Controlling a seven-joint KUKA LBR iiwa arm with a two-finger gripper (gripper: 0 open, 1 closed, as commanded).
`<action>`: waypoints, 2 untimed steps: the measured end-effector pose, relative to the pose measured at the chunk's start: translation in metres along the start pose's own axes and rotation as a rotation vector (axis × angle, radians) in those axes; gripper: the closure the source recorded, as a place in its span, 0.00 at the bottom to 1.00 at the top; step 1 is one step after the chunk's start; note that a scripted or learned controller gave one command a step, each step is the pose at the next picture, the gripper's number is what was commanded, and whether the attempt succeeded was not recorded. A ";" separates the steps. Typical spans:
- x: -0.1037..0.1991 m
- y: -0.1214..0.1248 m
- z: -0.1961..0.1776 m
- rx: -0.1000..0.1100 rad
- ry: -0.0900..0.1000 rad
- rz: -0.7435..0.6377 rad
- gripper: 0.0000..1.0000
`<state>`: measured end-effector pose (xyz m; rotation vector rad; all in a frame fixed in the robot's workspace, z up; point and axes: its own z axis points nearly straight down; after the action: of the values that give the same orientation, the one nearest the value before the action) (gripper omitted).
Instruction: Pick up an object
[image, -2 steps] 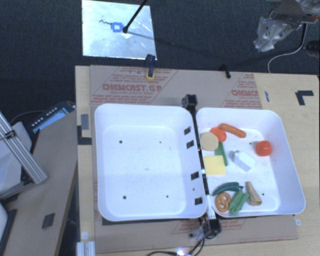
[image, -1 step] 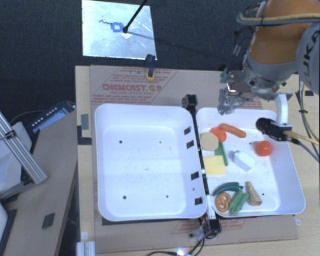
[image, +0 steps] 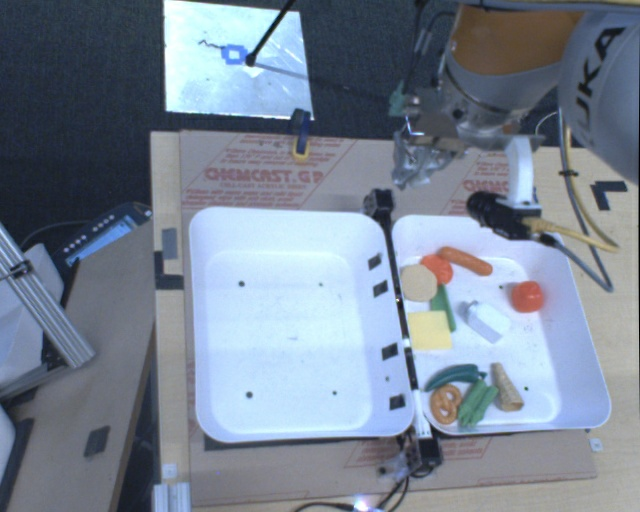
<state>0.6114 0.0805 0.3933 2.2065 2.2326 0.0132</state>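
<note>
my gripper (image: 415, 170) hangs upper centre, jaw state: can't tell. targets sit in the right bin (image: 580, 330). the tomato (image: 527, 296) stands apart; descend straight on it.

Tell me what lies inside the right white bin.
In the right white bin: an orange sausage, red tomato, yellow cheese square, pretzel, green beans. Overlapped parts are hidden.
</note>
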 end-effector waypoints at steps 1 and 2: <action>0.063 0.023 -0.066 -0.002 0.000 0.002 1.00; 0.124 0.059 -0.145 -0.003 0.000 0.003 1.00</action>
<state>0.6681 0.2048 0.5395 2.2084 2.2280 0.0172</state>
